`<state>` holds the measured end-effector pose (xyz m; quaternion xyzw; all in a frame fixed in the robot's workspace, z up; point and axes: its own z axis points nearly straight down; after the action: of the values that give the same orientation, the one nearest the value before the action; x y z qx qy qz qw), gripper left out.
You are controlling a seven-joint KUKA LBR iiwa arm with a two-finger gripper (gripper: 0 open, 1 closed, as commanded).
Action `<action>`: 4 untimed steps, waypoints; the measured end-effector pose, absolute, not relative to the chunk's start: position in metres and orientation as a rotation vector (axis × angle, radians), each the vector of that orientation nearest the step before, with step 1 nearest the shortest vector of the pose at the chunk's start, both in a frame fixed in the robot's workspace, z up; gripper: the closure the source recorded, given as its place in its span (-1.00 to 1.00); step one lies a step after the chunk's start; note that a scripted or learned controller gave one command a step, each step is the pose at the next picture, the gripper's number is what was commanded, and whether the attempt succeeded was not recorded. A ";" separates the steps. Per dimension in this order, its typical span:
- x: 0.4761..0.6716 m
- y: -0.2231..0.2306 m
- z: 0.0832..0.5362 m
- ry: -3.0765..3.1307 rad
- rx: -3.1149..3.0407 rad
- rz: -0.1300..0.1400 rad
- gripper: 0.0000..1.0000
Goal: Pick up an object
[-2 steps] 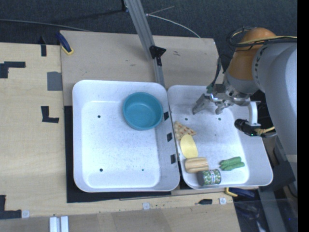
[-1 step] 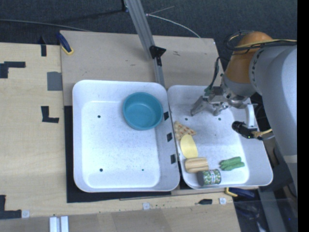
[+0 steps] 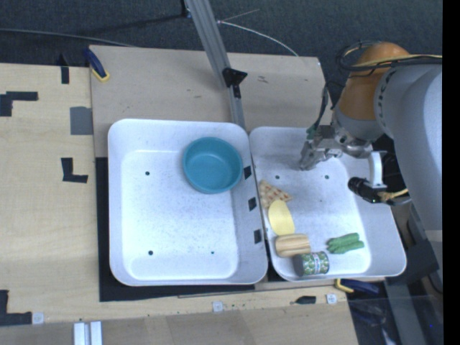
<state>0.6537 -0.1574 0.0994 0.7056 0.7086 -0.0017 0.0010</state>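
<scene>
The gripper (image 3: 310, 158) hangs low over the upper part of the right bin (image 3: 374, 264), at right of centre in the frame, its tip close above bare white floor. Whether it is open or closed cannot be told from this angle, and nothing can be seen in its grasp. Behind it the arm (image 3: 402, 106) runs off to the upper right, with the orange band (image 3: 366, 85) just above the wrist.

The objects lie well below the gripper, along the lower left of the same bin. Nearest is a waffle (image 3: 274, 192), tan and criss-crossed, against the bin's left wall. Just beneath it, touching or nearly so, is a yellow piece (image 3: 281, 218). Below that lies a tan block (image 3: 292, 245), and at its lower right a small can (image 3: 314, 264) on its side. A green pod (image 3: 344, 244) rests to the right of the block, apart from it.

The left bin (image 3: 136, 214) holds a blue bowl (image 3: 212, 164), upright in its upper right corner. Both bins sit on the counter (image 3: 43, 214), and a grey pole (image 3: 212, 38) slants down from the top of the frame to the gap between them.
</scene>
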 end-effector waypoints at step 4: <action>0.620 -0.104 0.248 2.229 2.218 -0.002 1.00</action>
<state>0.6197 -0.1042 0.2481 0.7055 0.7087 -0.0007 -0.0015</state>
